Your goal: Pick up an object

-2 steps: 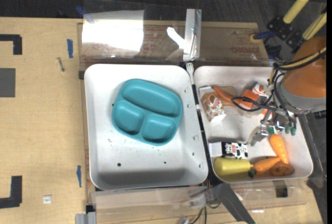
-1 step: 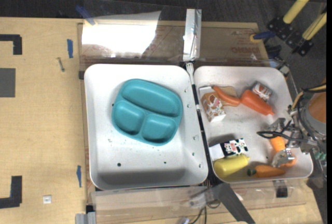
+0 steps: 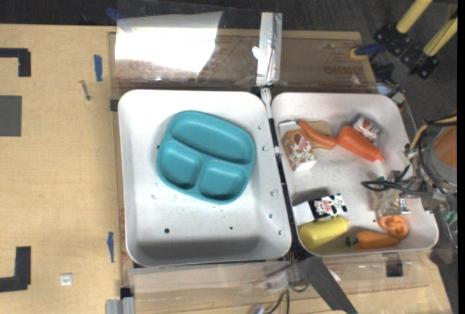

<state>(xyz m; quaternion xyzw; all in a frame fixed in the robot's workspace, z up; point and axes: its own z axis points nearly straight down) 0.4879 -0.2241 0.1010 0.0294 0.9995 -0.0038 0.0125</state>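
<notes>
Pincer [image 3: 392,192] low at right bin's [image 3: 389,103] right wall; finger state unclear. Orange carrot [image 3: 376,238] just below it.

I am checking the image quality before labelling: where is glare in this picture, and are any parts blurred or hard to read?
Camera view: strong glare whitens the clear sheet behind the left bin; the teal tray is evenly lit and sharp; the gripper at the right bin's edge is dark, tangled with cables, so its fingers are hard to read.
</notes>
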